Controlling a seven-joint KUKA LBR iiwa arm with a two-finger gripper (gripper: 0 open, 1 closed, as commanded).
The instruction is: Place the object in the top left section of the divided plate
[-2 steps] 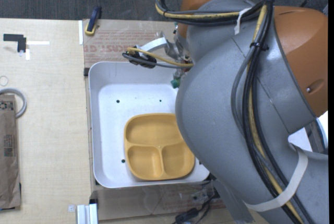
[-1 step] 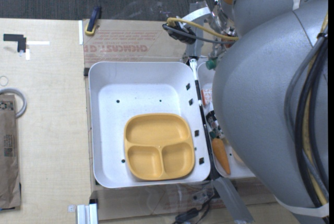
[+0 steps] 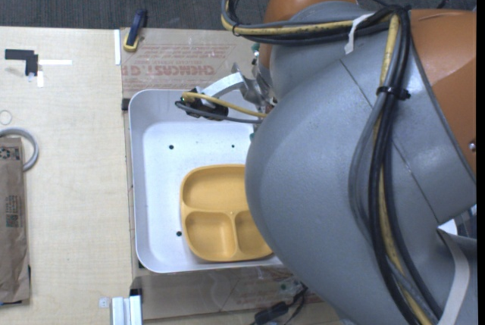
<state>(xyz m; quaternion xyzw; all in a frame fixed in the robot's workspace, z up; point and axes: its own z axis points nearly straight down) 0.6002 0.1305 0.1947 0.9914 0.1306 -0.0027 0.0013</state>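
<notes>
Item: placement step, not yet completed. Nearest the camera, the grey jointed robot arm with orange bands (image 3: 364,164) overhangs the right half of the scene. It covers the right part of the yellow moulded-plastic divided plate (image 3: 212,219). The plate lies in the near half of the shallow white plastic bin (image 3: 151,164). Its upper left compartment (image 3: 216,187) appears bare and is judged the target. Beyond it, the gripper (image 3: 254,89) sits at the bin's far rim, largely hidden by the arm. Whether the gripper is open or closed, or carries the object, cannot be told. Recommended handling: bring the gripper back over the upper left compartment, inside its dividing ridges, descend low, then release so nothing bounces into the neighbouring sections. Farthest: a brown printed cardboard sheet (image 3: 182,58) on the pale wooden surface (image 3: 68,126).
</notes>
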